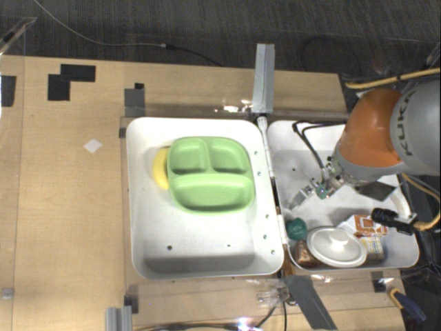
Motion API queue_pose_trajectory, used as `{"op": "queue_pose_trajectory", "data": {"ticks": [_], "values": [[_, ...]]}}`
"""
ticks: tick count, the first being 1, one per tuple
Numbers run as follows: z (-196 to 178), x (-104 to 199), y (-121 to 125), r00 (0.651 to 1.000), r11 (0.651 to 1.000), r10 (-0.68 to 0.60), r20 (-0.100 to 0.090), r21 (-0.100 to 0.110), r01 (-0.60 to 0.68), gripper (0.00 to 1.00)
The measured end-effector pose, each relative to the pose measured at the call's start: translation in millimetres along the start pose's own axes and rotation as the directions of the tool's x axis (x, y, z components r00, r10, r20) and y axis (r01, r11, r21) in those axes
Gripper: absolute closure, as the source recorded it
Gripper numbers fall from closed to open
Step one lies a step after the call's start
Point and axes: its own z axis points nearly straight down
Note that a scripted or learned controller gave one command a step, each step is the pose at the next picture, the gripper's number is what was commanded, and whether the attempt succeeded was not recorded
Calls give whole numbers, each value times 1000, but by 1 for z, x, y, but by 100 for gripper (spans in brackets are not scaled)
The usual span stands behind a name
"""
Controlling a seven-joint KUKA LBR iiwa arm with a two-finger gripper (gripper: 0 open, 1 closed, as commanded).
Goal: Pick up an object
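The gripper (310,192) hangs low in the right bin (289,140), its grip state impossible to tell. The nearest objects, a teal knob (296,227) and white lid (337,246), lie just toward the bin's near edge.

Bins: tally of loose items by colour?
Green: 2 (divided tray, small round thing)
Yellow: 1 (object tucked under the tray's left edge)
White: 1 (lidded bowl)
Orange/brown: 1 (packet)
Total: 5
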Motion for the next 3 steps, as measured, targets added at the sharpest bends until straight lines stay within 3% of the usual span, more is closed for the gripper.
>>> {"op": "queue_pose_trajectory", "data": {"ticks": [1,2,3], "values": [[-13,-2,3,1000,1000,1,7,-8,-1,100],[-13,-2,3,1000,1000,0,7,-8,0,0],[-2,30,-59,991,991,136,3,-3,-136,0]]}}
